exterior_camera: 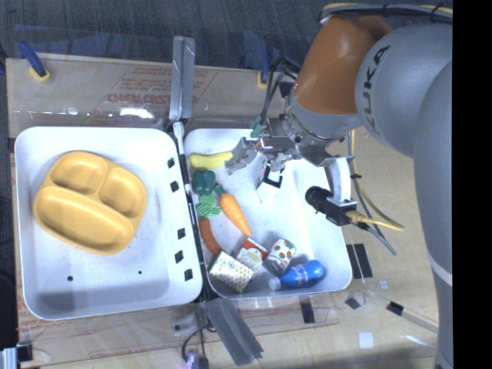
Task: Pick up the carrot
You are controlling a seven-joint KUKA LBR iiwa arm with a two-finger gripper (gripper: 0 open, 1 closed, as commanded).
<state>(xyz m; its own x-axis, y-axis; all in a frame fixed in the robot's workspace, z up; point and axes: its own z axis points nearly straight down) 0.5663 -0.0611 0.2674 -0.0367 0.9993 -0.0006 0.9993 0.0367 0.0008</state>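
The carrot (234,213) lies below and left of the gripper (269,177), whose jaws' state I cannot tell.

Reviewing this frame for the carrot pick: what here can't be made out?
- Gripper: camera view; finger gap too small and cluttered to judge.
- Carrot: its leafy end is bunched against a dark green item, so the boundary is unclear.
- Second orange piece: partly hidden by the bin's left wall.
- Small box and can: print too small to read.
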